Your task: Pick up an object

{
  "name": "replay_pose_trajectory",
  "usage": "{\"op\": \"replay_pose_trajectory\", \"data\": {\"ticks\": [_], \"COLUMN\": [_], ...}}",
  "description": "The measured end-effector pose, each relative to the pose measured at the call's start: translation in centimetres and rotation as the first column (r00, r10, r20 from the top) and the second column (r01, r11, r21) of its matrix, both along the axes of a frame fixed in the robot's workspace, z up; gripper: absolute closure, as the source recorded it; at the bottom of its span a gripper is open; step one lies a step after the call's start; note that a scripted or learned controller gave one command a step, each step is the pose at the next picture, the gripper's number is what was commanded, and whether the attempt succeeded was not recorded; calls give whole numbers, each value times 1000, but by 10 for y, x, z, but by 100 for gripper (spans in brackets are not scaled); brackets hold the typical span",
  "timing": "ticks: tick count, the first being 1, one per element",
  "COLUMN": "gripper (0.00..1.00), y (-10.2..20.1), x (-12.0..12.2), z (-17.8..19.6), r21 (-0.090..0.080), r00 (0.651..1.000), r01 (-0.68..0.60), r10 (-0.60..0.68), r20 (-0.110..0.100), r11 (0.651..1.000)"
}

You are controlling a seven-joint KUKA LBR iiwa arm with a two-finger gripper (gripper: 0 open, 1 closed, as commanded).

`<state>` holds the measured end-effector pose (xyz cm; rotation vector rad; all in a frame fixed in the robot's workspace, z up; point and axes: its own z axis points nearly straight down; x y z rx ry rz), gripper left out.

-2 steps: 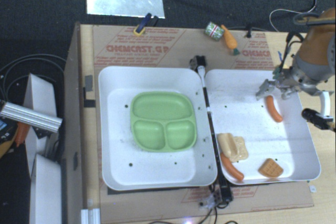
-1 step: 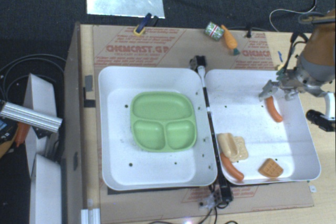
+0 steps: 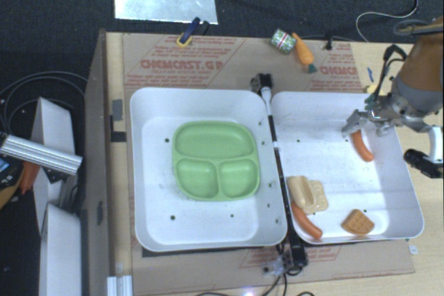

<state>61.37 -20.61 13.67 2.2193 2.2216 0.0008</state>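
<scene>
My gripper [image 3: 365, 123] hangs over the far right part of the right bin [image 3: 326, 114], below the arm's orange band. An orange sausage [image 3: 362, 147] lies slanted directly under and in front of it, its upper end close to the gripper; whether they touch I cannot tell. Toward the near edge of the same bin are a beige bread-like piece [image 3: 308, 193], a second orange-red sausage [image 3: 307, 223] and a brown waffle-like cracker [image 3: 357, 222].
The left bin [image 3: 152, 121] holds a green divided plate [image 3: 215, 161]. Behind the bins, on the cardboard, lie a toy carrot [image 3: 303, 50], a small can [image 3: 283, 40] and a blue-yellow clip [image 3: 189, 31]. A black divider [image 3: 272, 135] runs between the bins.
</scene>
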Motion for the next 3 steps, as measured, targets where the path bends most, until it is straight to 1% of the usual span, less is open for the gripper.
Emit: {"op": "replay_pose_trajectory", "data": {"ticks": [1, 2, 3], "gripper": [0, 0, 0], "y": [0, 0, 0], "x": [4, 22, 5], "z": [23, 7, -1], "r21": [0, 0, 0], "r00": [1000, 1000, 1000], "r01": [-2, -3, -1], "r10": [2, 3, 1], "r20": [2, 2, 0], "r11": [1000, 1000, 1000]}}
